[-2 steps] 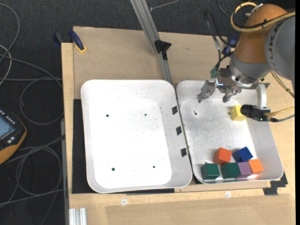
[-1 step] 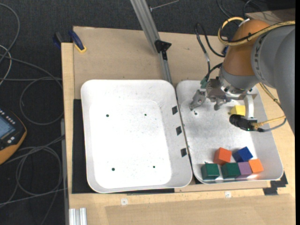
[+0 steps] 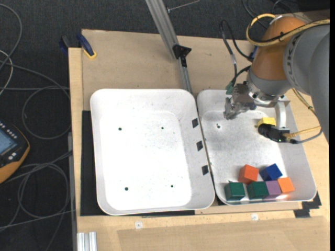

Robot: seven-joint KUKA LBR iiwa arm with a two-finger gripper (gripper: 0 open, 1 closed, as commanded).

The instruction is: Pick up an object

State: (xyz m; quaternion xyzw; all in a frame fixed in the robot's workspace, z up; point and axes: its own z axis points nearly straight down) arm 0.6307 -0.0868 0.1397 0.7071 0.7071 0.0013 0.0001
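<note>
Grey gripper (image 3: pixel 231 110) (fingers indistinct) hangs over right bin (image 3: pixel 230 150); blocks (image 3: pixel 260 182) apart.

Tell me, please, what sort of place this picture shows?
Probably a robotics lab test bench: a robot arm with its claw over the right white bin, coloured blocks for grasp trials, and loose cables on the carpeted floor.

Six coloured blocks (image 3: pixel 260 182) clustered, right bin's (image 3: pixel 230 145) near corner
</note>
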